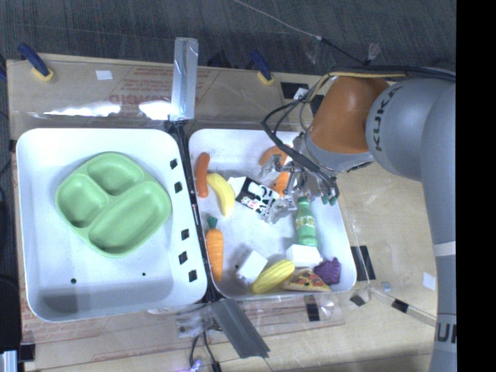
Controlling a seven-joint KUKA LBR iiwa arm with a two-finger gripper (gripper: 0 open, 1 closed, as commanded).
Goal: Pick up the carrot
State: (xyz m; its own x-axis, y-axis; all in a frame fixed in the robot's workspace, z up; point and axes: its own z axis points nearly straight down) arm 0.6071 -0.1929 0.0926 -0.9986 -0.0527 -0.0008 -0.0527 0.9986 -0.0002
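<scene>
On the bench's right bin (341,235), I'm hovering the end effector (280,201), grip state unclear, right of the carrot (215,249) lying by the left wall; next I'm needing a leftward reach.

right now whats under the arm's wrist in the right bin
An orange toy pokes out from beneath the wrist, and the tool sits at a black-and-white item. The wrist covers the bin's upper right corner, so anything there can't be seen.

One fixed camera, mounted above the table (387,231), looks down at a slant. Both white bins (31,208) fit in frame; arm (411,130) enters from the right.
</scene>
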